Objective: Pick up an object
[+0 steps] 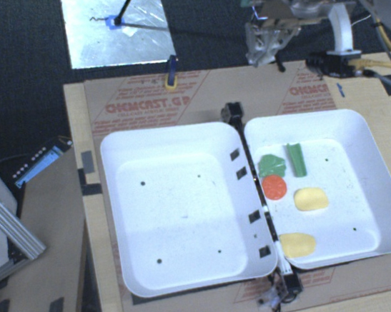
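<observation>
My gripper hangs high above the bench, over the cardboard beyond the far edge of the right bin. Nothing shows between its fingers. Inside the right bin lie a green stick, a green leafy piece, a red-orange disc, a yellow oval and a second yellow piece near the bin's front left corner. The left bin holds no objects.
A yellow-and-blue clamp stands on the cardboard's far edge. A silvery sheet lies beyond it. Black clips run along the seam between the bins. Cables trail at the right.
</observation>
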`<state>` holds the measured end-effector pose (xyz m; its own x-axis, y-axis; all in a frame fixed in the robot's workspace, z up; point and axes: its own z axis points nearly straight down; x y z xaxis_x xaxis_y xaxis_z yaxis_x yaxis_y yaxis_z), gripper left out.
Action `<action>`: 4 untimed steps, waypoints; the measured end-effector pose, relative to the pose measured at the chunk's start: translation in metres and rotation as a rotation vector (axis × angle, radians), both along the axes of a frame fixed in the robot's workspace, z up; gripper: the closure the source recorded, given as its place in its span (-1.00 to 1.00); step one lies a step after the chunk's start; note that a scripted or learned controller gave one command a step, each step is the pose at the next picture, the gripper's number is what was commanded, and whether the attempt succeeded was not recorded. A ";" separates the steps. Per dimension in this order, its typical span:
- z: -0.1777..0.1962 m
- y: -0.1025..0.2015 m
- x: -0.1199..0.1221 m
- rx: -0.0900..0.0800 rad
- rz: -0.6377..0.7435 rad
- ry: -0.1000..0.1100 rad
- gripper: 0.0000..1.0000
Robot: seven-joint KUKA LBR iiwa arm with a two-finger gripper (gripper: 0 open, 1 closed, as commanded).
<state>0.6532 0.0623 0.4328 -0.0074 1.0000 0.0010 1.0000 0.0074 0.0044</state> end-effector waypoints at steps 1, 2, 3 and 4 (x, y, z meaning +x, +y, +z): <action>0.086 -0.007 -0.041 0.001 -0.002 -0.005 1.00; 0.098 0.051 -0.079 0.002 0.002 0.001 1.00; 0.102 0.097 -0.093 0.000 -0.001 0.002 1.00; 0.102 0.164 -0.151 0.002 0.006 0.004 1.00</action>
